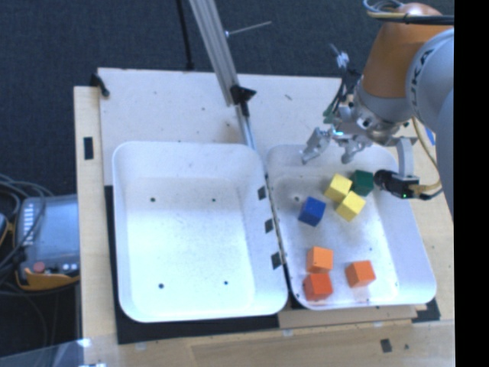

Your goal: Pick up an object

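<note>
- Camera view from above, slanted over a bench [168, 102] carrying two shallow white bins side by side.
- Left bin [126, 205], across the left and centre of the frame: bare white floor with dark specks.
- Right bin [412, 274], at the right of the frame: holding eight small blocks.
- Blue block [311, 211] near the bin's left wall, at mid height of the frame.
- Two yellow blocks just right of it: upper yellow block [338, 187] and lower yellow block [351, 206], touching corner to corner.
- Dark green block [363, 182] tucked against the upper yellow block's right side.
- Three orange blocks in the lower part of the bin: one orange block [320, 259] directly above a redder orange block [318, 286], touching it; third orange block [360, 273] apart to their right.
- Grey arm with orange band [393, 44] entering from the upper right of the frame.
- Gripper [333, 147] poised over the bin's upper edge, fingers spread apart with nothing between them.
- Fingertips above and clear of the yellow and green cluster, touching no block.
- Slanted metal pole [216, 40] running from the top centre of the frame down to the gap between the bins.
- Grey box with cables [46, 239] at the left edge of the frame, beside the bench.
</note>
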`<control>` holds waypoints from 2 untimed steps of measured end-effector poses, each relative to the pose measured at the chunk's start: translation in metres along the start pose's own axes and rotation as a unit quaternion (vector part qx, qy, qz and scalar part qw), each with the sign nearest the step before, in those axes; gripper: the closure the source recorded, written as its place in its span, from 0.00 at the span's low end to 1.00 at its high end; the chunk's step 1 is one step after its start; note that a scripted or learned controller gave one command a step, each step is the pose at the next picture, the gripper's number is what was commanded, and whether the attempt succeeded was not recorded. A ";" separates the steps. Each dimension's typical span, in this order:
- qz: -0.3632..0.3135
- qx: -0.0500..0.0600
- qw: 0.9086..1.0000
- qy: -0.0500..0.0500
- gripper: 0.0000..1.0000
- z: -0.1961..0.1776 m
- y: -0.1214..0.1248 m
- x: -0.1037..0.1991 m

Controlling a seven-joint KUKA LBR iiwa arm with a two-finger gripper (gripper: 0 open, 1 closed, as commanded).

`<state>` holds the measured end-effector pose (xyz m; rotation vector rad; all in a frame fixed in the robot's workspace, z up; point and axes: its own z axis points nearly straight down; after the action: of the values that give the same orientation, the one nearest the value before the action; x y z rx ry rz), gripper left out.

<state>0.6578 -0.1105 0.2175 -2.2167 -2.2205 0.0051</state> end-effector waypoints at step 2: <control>0.001 0.000 1.000 -0.001 0.00 0.060 0.001 -0.003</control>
<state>0.6585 -0.1131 0.1579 -2.2191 -2.2194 0.0073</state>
